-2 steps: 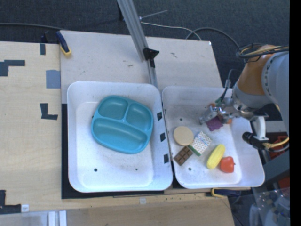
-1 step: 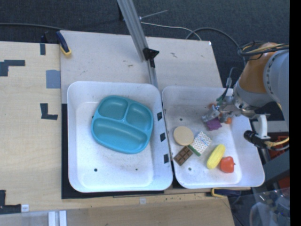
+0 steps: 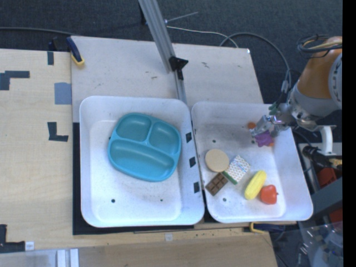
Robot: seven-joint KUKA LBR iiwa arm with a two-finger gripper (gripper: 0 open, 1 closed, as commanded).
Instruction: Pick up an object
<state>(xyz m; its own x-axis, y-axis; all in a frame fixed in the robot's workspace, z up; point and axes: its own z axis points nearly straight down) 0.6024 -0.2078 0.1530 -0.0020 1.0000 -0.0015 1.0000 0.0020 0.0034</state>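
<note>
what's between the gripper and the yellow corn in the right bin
Nothing visible. The gripper is at the right bin's upper right, by a purple piece. Bare bin floor lies between it and the corn; the red tomato sits beyond.

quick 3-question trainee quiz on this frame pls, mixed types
1. True or false: the blue divided plate lies in the left bin.
2. Which thing lies nearest the red item in the right bin? A. tan round disc B. yellow corn-like piece C. brown chocolate-like bar
3. Fill in: the gripper sits over the right bin's ____ right corner.

Key: 1. true 2. B 3. far
</note>
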